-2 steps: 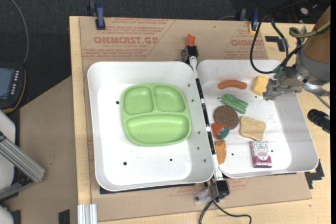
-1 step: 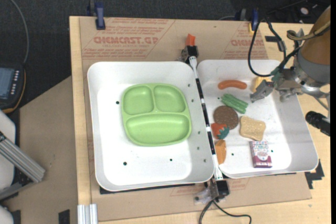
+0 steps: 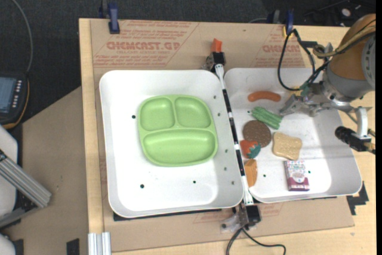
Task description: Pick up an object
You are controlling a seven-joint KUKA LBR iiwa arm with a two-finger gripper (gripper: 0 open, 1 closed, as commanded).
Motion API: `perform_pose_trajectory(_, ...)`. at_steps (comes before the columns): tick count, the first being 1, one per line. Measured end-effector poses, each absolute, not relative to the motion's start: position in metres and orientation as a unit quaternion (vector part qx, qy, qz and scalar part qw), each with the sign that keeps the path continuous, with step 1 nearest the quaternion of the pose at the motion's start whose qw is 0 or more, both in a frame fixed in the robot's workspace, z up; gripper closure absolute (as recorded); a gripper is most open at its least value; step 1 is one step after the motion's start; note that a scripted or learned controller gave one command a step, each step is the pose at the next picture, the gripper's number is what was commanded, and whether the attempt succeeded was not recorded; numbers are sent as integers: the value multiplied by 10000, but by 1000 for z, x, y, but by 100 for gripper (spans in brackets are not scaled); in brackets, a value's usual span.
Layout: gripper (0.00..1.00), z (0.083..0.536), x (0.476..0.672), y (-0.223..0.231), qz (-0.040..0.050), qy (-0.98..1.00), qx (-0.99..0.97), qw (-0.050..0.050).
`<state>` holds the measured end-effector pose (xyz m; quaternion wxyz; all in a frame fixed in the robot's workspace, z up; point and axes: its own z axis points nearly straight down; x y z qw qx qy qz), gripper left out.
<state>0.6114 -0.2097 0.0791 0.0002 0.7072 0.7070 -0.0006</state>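
Note:
Several toy foods lie in the right bin (image 3: 334,173): an orange-red sausage (image 3: 264,95), a green pea pod (image 3: 265,117), a round brown patty (image 3: 257,131), a slice of toast (image 3: 287,145), a carrot (image 3: 250,171) and a pink carton (image 3: 296,175). A small red piece (image 3: 246,146) rests against the patty's left side. My gripper (image 3: 290,106) reaches in from the right and hangs low over the bin's upper middle. It is just right of the pea pod and below the sausage, and nothing shows in its grasp.
The left bin (image 3: 119,146) holds a green divided plate (image 3: 177,129). A black divider rail (image 3: 230,122) runs between the bins. Cables (image 3: 286,63) loop above the gripper. A black part of the arm (image 3: 352,137) hangs over the bin's right side.

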Motion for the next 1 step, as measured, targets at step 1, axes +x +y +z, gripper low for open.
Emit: perform_pose_trajectory(1,0,85,662,-188,-35,7096,7046,-20)
